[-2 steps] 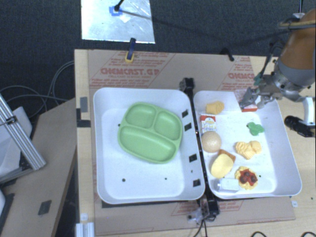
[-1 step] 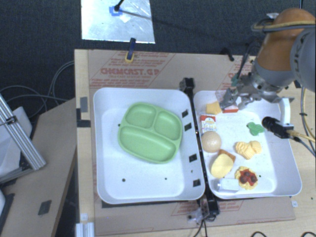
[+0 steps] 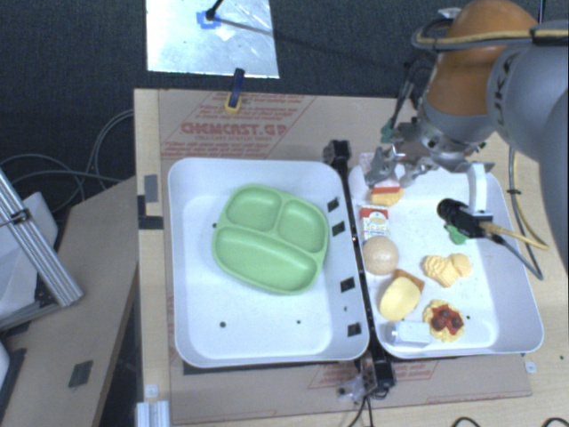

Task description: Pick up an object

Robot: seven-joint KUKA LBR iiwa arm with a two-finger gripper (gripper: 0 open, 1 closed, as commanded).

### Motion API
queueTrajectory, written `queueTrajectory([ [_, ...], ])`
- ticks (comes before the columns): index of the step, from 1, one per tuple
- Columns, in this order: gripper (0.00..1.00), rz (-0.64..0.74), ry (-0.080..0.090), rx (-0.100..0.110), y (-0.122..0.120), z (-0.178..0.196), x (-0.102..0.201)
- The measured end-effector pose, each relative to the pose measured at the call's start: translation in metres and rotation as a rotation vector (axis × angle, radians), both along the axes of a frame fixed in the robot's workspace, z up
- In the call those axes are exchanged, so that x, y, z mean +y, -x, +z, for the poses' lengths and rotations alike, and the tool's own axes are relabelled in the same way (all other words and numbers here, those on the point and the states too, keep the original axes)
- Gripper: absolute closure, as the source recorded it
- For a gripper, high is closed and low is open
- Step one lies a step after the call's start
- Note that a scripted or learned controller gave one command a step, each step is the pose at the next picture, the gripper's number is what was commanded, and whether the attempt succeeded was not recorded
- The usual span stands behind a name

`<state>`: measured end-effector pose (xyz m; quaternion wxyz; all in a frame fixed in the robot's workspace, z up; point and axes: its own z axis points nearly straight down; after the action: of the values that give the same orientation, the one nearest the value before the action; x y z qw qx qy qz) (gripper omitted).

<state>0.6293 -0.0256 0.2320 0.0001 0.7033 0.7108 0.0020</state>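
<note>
We see a smooth green divided plate (image 3: 267,238) in the left bin (image 3: 191,274), a round beige ball (image 3: 380,256) and a lumpy yellow piece (image 3: 444,268) in the right bin (image 3: 508,278), and we cannot tell whether the gripper (image 3: 389,171) is open or closed.

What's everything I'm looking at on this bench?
bins: two, white, side by side
divided plate: one, green, left bin's middle
wedge: one, orange and white, right bin's far end
carton: one, red and white, beside the divider
ball: one, beige, next to the carton
lump: one, yellow, right bin
knobbly piece: one, yellow, right bin's middle
disc: one, yellow with red spots, right bin's near end
shiny sheet: one, silver, beyond the bench
arm: one, grey with orange band, from the right
gripper: one, grey, above the wedge
</note>
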Motion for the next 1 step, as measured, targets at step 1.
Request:
queueTrajectory([
  [1, 1.0, -0.002, 0.001, 0.001, -0.01, -0.0147, 0.0428],
])
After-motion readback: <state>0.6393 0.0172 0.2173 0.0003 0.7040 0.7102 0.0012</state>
